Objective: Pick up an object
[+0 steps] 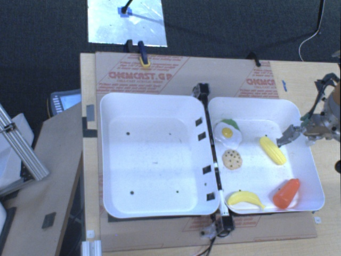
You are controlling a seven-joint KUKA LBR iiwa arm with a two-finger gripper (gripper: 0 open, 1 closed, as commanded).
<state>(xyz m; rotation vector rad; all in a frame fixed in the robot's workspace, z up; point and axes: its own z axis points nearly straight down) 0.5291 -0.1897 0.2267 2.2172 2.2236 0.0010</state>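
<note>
Right bin (306,159): corn (272,150) centre-right; carrot (286,193) and banana (245,199) lower; cookie (232,159) and egg (227,132) left.

Risk, I judge: corn's rounded body rolling off on closing.

Gripper (289,135): enters from frame right, low over the bin's right side, just beside the corn; fingers' state I cannot tell.

- Two bins (154,108), plain white.
- Corn cob (272,150), bright yellow.
- Banana (245,199), yellow too.
- Carrot (286,193), orange-red.
- Fried egg (227,133): white, yellow yolk, green edge.
- Cookie (232,159), tan with dark specks.
- Counter (176,71), pale brown, red lettering.
</note>
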